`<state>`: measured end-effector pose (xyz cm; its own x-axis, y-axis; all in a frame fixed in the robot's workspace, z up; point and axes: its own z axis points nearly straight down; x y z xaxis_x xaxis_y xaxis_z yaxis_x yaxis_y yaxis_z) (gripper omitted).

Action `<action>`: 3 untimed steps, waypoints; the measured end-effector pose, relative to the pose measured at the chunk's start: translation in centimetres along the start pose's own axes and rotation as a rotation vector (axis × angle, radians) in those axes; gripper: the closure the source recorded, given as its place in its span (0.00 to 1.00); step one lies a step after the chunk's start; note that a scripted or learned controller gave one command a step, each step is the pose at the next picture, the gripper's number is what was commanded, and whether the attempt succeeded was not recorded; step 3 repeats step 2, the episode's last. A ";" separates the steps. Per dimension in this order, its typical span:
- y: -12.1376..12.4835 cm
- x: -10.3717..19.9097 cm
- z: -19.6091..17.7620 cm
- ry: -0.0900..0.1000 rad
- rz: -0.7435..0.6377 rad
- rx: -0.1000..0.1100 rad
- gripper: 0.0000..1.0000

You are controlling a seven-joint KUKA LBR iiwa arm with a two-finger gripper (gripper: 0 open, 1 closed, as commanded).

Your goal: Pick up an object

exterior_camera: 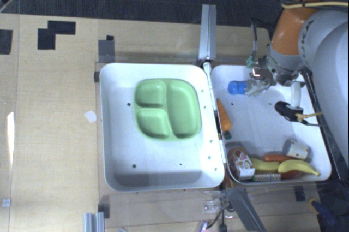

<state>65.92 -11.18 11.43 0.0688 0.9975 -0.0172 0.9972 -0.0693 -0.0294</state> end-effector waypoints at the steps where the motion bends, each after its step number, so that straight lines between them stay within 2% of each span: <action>1: 0.1 4.6 -21.5 0.021 0.257 -0.033 1.00; 2: 0.5 0.6 -16.2 0.027 0.706 -0.024 1.00; 3: 0.5 0.6 -16.2 0.027 0.706 -0.024 1.00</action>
